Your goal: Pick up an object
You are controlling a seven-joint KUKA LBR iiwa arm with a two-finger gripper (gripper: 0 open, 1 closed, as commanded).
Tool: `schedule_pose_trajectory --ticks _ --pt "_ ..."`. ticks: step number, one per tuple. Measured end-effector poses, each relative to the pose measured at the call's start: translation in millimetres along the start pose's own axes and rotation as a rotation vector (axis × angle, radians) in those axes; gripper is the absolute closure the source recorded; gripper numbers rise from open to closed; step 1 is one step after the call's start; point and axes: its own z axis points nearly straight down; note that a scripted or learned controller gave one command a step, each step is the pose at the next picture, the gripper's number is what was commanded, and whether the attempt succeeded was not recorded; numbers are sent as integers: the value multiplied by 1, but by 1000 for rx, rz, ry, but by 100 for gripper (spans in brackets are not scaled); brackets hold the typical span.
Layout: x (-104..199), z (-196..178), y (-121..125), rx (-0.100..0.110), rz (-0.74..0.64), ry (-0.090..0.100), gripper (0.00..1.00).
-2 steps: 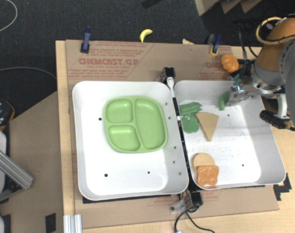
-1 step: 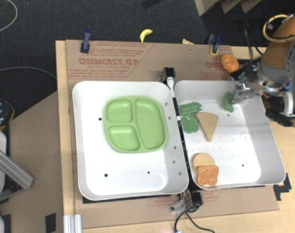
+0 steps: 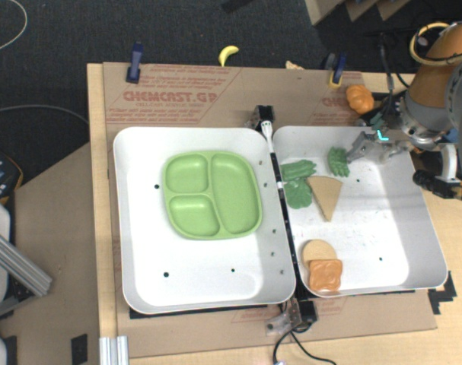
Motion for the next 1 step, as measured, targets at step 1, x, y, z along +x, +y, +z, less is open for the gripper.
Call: schedule_pose_trajectory --ticks 1 --pt "39 5 -21 -12 -1 -11 0"
